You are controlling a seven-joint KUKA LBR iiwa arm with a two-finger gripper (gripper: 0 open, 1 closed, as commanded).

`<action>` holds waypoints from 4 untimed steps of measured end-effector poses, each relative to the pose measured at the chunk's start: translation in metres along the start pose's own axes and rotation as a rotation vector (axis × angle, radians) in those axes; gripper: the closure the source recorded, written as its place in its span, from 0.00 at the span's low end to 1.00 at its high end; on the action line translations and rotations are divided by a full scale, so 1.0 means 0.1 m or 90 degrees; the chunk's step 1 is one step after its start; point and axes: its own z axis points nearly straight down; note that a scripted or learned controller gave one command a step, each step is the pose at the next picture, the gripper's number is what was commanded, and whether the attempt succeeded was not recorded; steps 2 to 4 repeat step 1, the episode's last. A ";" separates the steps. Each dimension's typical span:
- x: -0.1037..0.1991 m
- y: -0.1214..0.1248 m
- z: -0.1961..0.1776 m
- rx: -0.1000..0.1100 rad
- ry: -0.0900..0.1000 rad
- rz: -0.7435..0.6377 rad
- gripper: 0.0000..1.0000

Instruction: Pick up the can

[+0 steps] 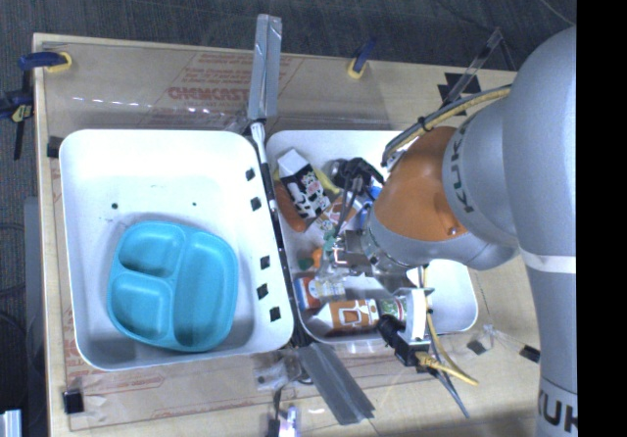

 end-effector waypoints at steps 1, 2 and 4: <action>-0.30 -0.03 -1.48 -0.003 0.000 0.137 1.00; -0.30 -0.03 -1.48 -0.003 0.000 0.137 1.00; -0.30 -0.03 -1.48 -0.003 0.000 0.137 1.00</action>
